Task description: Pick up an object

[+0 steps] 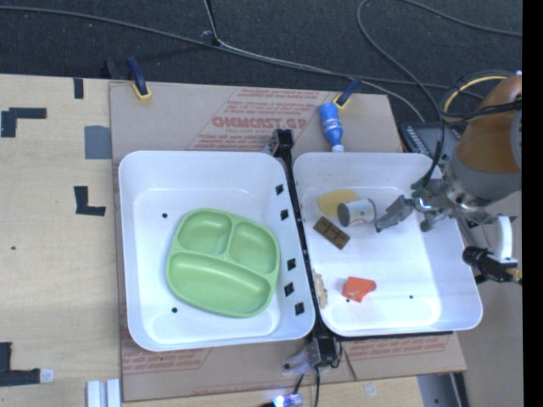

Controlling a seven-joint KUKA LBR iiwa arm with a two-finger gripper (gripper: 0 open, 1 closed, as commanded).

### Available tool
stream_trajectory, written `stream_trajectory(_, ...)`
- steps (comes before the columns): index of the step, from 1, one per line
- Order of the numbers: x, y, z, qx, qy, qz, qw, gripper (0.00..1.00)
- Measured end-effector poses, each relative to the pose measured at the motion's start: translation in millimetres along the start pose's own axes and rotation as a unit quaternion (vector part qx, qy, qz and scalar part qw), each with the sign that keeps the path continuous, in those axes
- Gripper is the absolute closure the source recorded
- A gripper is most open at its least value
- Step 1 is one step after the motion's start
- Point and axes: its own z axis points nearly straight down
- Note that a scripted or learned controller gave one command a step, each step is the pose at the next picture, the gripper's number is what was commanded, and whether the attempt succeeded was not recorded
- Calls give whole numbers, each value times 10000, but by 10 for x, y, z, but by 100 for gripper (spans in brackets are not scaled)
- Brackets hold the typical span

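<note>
The right bin holds a yellow flat piece, a small grey-and-white cylinder lying on its side against it, a brown ridged bar and an orange-red block. My gripper hangs over the right part of this bin, just right of the cylinder and apart from it. It stands open, with nothing between its fingers. One dark finger points toward the cylinder.
A green divided plate lies in the left bin. A blue object rests on the cardboard behind the right bin. Black clips line the wall between the bins. Cables run across the dark floor behind.
</note>
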Motion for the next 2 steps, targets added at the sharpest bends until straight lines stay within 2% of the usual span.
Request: stream_trajectory(2,16,36,826,-24,-11,-3,10000,0)
